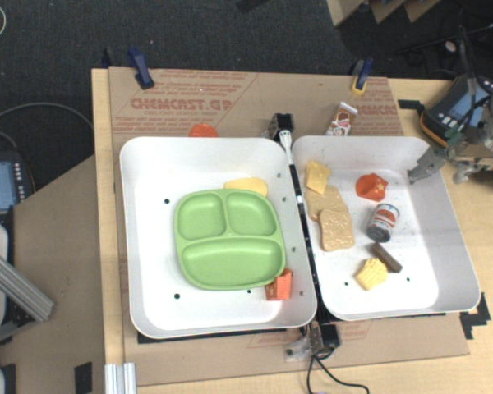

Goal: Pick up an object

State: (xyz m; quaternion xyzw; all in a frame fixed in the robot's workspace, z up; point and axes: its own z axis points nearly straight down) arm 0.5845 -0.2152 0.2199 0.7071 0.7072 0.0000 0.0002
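The right bin (444, 245) holds several small items: a yellow cheese wedge (316, 176), two tan bread slices (335, 226), a red piece (371, 187), a small can (383, 222), a brown bar (386, 258) and a yellow corn piece (371, 274). My gripper (422, 169) hangs at the bin's far right corner, right of the red piece and apart from every item. Nothing shows between its tips.
The left bin (144, 220) carries a green divided plate (228, 238), a yellow piece (246, 186) behind it and an orange block (279, 286) at its front right. A small carton (342, 120) and an orange disc (203, 130) lie on the cardboard behind the bins.
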